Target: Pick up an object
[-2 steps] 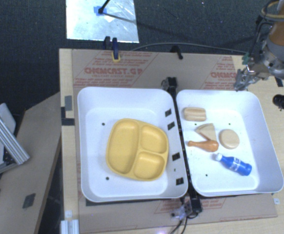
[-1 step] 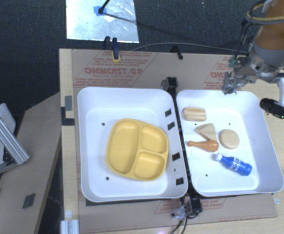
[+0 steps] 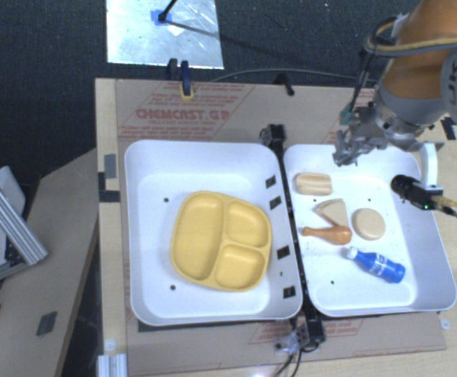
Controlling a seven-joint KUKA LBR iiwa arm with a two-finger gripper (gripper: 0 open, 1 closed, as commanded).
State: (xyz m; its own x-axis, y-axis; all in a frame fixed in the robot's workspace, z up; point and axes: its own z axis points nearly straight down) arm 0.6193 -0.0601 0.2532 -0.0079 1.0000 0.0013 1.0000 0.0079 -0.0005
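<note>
Orange-banded arm reaches in from 2 o'clock, wrist bent down; tool hangs over the right bin's far edge, grip state unreadable. Bread roll lies at its 7 o'clock, apart.

The arm reaches in from the right (orange band up top). Its gripper points downward.

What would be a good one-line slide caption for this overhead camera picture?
Robot arm's gripper hovers over the right bin of toy foods and a blue bottle; a yellow divided plate fills the left bin.
</note>
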